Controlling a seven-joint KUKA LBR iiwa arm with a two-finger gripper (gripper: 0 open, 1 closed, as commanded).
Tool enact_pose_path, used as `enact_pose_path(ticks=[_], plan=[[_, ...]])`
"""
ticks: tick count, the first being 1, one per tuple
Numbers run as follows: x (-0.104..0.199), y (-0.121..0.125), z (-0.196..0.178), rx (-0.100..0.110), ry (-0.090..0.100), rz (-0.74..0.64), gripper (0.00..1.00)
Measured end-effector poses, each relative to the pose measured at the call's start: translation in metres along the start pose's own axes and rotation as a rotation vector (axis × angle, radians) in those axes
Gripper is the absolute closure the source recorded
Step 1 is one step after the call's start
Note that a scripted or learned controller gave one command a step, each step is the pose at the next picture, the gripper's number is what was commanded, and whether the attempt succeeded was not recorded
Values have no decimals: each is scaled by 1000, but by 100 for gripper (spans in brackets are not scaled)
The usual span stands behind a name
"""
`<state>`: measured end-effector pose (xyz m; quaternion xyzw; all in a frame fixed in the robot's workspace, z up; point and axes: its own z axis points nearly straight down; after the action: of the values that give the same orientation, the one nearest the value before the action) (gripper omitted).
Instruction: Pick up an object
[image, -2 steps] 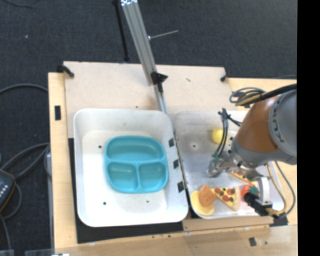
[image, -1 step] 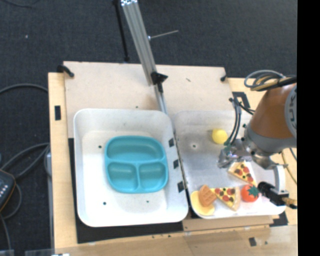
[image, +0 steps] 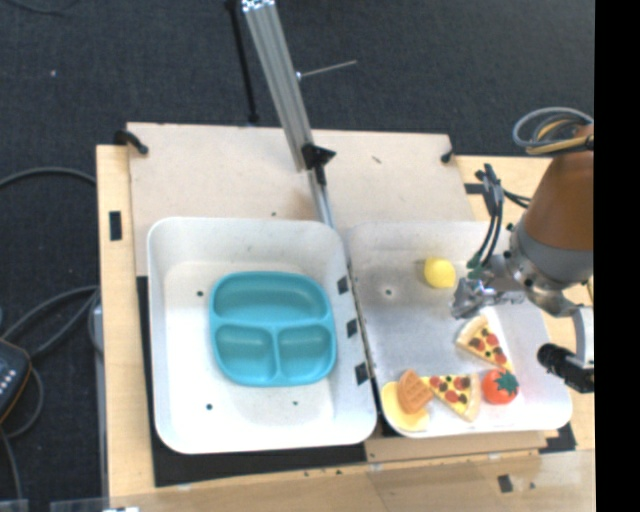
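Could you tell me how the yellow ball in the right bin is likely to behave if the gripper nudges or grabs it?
The yellow ball looks round and smooth, so a nudge would probably send it rolling across the right bin. It sits apart from the pizza slice, with nothing beside it to stop it. Its curved surface may slip out of the gripper unless gripped centrally.

The right bin (image: 400, 300) lies bare at its left and middle; food toys (image: 450, 390) crowd its near edge, and a yellow ball (image: 438, 272) sits farther back.
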<state>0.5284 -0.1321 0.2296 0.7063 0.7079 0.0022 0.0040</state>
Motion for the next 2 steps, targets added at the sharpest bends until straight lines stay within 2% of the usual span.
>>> enact_pose_path(ticks=[1, 2], plan=[[47, -12, -7, 6, 4, -5, 100], [94, -6, -8, 6, 4, -6, 100]])
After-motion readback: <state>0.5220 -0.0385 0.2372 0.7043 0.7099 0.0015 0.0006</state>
